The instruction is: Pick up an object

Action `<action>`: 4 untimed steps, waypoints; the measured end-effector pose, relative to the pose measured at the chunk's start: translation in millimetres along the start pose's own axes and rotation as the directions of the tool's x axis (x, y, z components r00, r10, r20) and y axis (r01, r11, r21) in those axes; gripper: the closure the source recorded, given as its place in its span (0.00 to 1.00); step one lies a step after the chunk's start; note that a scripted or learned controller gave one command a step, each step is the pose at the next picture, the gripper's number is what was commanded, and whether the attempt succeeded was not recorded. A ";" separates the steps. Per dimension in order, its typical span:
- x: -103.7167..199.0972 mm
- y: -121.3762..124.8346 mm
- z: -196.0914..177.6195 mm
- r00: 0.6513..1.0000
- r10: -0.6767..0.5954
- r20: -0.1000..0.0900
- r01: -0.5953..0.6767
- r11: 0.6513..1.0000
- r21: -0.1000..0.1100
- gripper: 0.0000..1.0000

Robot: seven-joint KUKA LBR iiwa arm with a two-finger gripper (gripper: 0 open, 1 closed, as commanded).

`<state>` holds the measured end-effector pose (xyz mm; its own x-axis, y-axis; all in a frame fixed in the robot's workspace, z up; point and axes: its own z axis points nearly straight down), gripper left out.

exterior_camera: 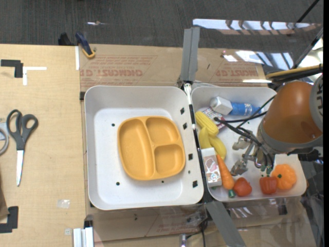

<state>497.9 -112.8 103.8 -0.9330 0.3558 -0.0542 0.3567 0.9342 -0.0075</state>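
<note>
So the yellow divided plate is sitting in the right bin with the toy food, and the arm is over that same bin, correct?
Not quite. The camera view shows the yellow divided plate alone in the left bin, not the right one. The toy food, such as the carrot and banana, lies in the right bin, and the arm is indeed over that bin.

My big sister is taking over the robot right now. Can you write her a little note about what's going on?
End effector: low inside the right bin, above the toys; nothing seen held.
Right bin holds: carrot, tomato, red pepper, small pumpkin, corn, banana, blue bottle, small carton.
Left bin: yellow divided tray.
Done: reach into bin.
Left: grasp one object, lift it.
</note>
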 end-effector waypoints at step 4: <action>7.4 -0.8 -0.4 1.000 0.027 0.006 -0.027 1.000 0.001 0.00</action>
<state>490.7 -110.9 103.8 -0.9226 0.3811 -0.0604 0.3822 0.9241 -0.0073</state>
